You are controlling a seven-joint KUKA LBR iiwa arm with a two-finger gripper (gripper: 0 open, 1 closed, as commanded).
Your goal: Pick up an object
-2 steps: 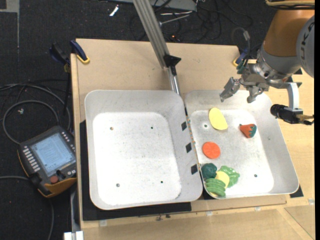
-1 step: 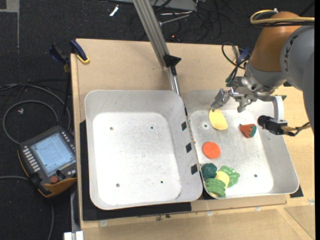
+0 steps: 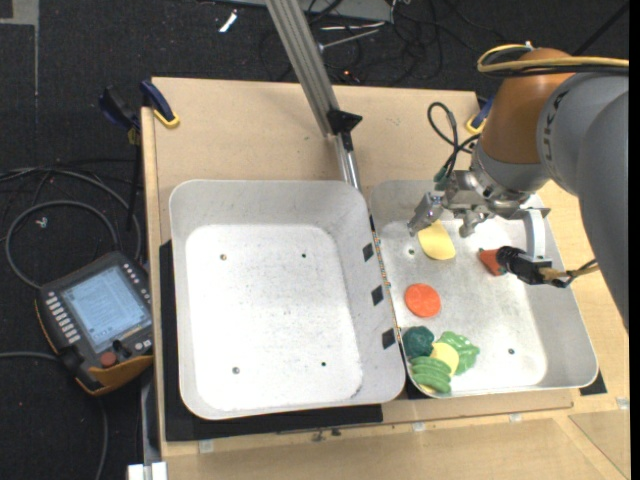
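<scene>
1. The bench (image 3: 250, 128) is a pale wooden board that carries two shallow white bins side by side, the left bin (image 3: 270, 298) and the right bin (image 3: 520, 318).
2. The arm (image 3: 560, 118) is grey with an orange band above the wrist. It enters from the right and reaches down over the far part of the right bin.
3. The claw (image 3: 445, 223) is low over the right bin, near that bin's far-left corner. Its two fingers stand apart, and nothing is visibly clamped between them.
4. The yellow piece (image 3: 436, 242) is rounded and pale. It lies on the floor of the right bin at the claw's fingertips. Contact between the two cannot be told.
5. The orange disc (image 3: 422, 299) lies flat on the floor of the right bin, nearer the camera than the yellow piece and apart from it.
6. The green toy foods (image 3: 440, 358) form a cluster at the near-left corner of the right bin. It includes a dark green lump, a striped green piece and a yellow-green piece, all touching.
7. A small red thing (image 3: 490, 260) sits to the right of the yellow piece. Its nature cannot be told.
8. A metal rail (image 3: 305, 53) slants across the far side of the bench.
9. A teach pendant (image 3: 95, 313) lies on the dark floor to the left of the bench.
</scene>
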